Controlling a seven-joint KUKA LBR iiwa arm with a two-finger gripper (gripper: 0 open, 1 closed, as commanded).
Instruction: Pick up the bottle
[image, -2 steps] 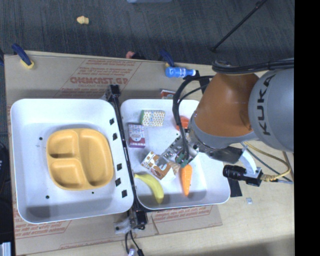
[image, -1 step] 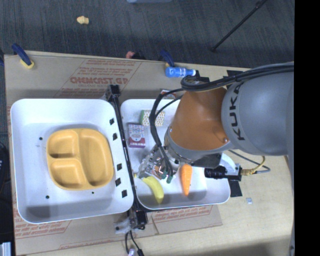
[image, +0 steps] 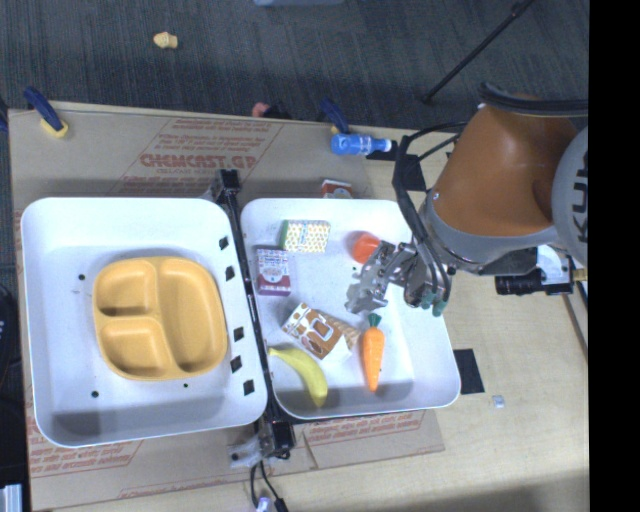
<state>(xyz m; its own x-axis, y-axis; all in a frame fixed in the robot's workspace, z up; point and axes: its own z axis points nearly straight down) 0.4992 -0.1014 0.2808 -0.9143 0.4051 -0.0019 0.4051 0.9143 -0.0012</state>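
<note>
— So, where is the bottle (image: 360, 145)?
— It lies on its side on the tabletop (image: 520, 400), blue with a white tip, just beyond the far rim of the right bin (image: 435, 375) and outside it.
— And the claw (image: 378, 283)?
— Over the right bin, well apart from the bottle. Its metal fingers (image: 368, 290) point toward the bin's middle; whether they are released or clenched, I cannot tell, and nothing shows between them.
— What lies around it?
— An orange ball-like thing (image: 364, 244) just beside the claw on the far side, a carrot (image: 372, 356) just below it, a patterned snack packet (image: 318, 331), a banana (image: 304, 372), a small red-and-white box (image: 272, 270) and a green dotted box (image: 305, 236).
— The other bin?
— The left bin (image: 45, 300) holds a yellow divided plate (image: 158, 316). Both bins sit on printed cardboard (image: 190, 150).
</note>
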